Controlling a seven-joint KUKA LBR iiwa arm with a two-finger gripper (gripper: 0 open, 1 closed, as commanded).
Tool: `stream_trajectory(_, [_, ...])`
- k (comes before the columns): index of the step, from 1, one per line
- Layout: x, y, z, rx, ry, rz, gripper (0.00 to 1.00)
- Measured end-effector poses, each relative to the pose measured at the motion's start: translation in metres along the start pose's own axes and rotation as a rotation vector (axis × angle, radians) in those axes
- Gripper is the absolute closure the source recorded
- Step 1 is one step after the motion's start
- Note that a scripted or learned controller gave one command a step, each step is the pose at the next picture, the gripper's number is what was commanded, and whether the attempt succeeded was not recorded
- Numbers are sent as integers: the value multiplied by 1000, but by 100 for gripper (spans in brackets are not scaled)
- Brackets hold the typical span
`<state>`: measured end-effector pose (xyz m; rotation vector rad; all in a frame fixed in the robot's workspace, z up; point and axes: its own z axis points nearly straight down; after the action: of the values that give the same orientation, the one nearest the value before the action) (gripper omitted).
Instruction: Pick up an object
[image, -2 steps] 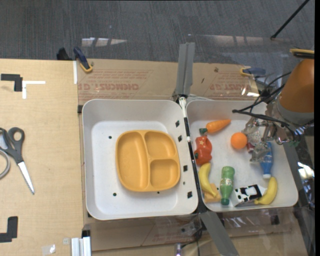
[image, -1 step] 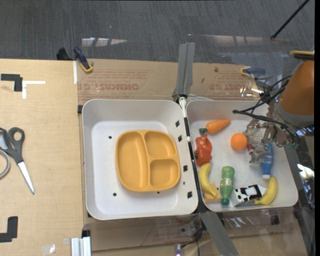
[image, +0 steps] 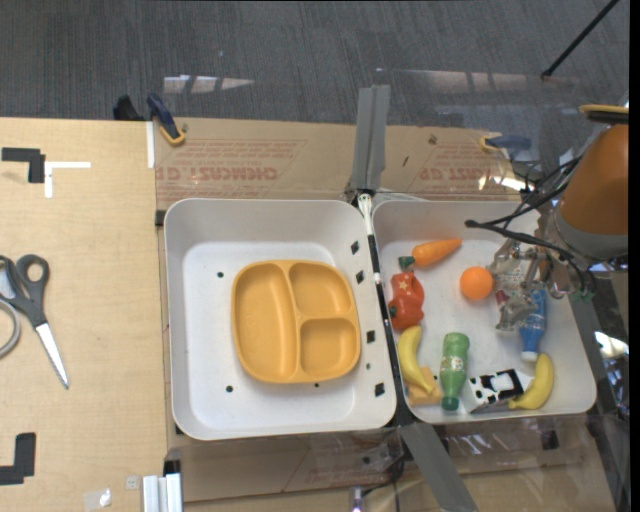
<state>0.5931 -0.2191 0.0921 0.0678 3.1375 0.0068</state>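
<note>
While the arm hangs over the right bin (image: 575, 400) from the right side, its gripper (image: 518, 290) sits low near that bin's right-centre, and I can't tell how its fingers stand: the metal linkage and cables there blur into one tangle. No object is chosen by the task, so nearest counts. A blue-and-white bottle (image: 533, 330) lies just below and right of the gripper tip, possibly touching it, long axis running roughly up-down in the view, tilted slightly. An orange ball (image: 477, 283) sits just left of the gripper, close but seemingly apart. Farther left: a carrot (image: 436, 251) lying diagonally, a red toy (image: 405, 298), a banana (image: 415, 365) along the left wall, an upright-looking green bottle (image: 454, 370), a black-and-white cow-patterned piece (image: 497, 388), and a second banana (image: 539, 385) by the lower right corner. The left bin (image: 190, 330) holds a yellow divided plate (image: 296, 320), well apart from the gripper. My guess is the blue bottle is the likeliest target. The bottle's upper end is hidden under the gripper hardware, and the arm's orange band is cut off at the frame edge.
</note>
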Motion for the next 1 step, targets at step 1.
stream_trajectory(1, [-2,0,-11,2,-6,-2,100])
